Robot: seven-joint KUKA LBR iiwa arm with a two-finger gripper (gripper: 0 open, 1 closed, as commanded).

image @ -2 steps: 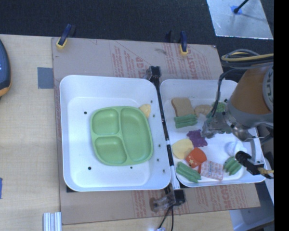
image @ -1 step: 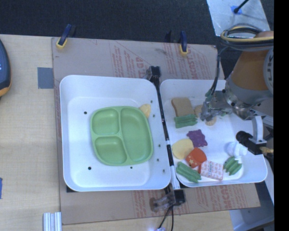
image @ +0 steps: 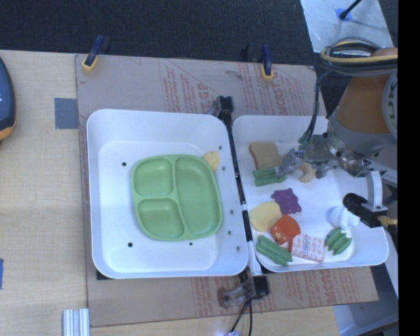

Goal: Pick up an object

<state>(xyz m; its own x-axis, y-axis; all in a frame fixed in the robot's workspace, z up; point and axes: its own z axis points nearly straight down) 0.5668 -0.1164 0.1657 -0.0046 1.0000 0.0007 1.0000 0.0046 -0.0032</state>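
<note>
Nearest the camera, a green bean pod [image: 274, 250] and a red-and-white packet [image: 309, 247] lie at the right bin's [image: 378, 254] front edge. My claw [image: 292, 161] hangs low near that bin's back left corner; how far it is spread I cannot tell. Just beside it lie a brown bread slice [image: 264, 154] and a green piece [image: 269, 177]. Across the divider, the left bin [image: 112, 250] holds a green divided plate [image: 176, 197], with bare white floor around it.

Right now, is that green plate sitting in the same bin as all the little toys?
No, the green plate lies in the left bin, while the toys are in the right bin.
</note>
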